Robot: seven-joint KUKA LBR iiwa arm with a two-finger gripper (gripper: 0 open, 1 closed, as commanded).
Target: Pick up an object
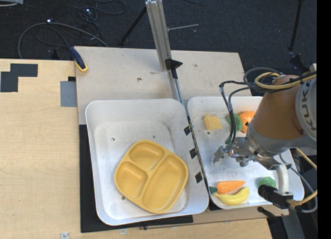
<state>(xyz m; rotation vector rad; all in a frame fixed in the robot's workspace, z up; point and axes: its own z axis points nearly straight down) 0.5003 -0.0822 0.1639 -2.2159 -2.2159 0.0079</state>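
My gripper (pixel 231 157) hangs over the middle of the right bin (pixel 199 109), its two fingers spread apart with nothing between them, so it is open. A tan block (pixel 212 123) lies just up and left of it. An orange fruit (pixel 247 117) with a green piece (pixel 237 121) beside it sits partly behind the arm. Below the gripper, by the bin's front edge, lie a toy carrot (pixel 230 186) and a yellow banana (pixel 232 196). A small green item (pixel 267 182) peeks out from under the arm at the right.
In the left bin (pixel 98 129) rests a yellow divided plate (pixel 151 176). A metal post (pixel 159 31) rises behind the bins. Small black clips (pixel 192 152) line the divider between the two bins. The arm's grey body (pixel 279 116) covers the right bin's right side.
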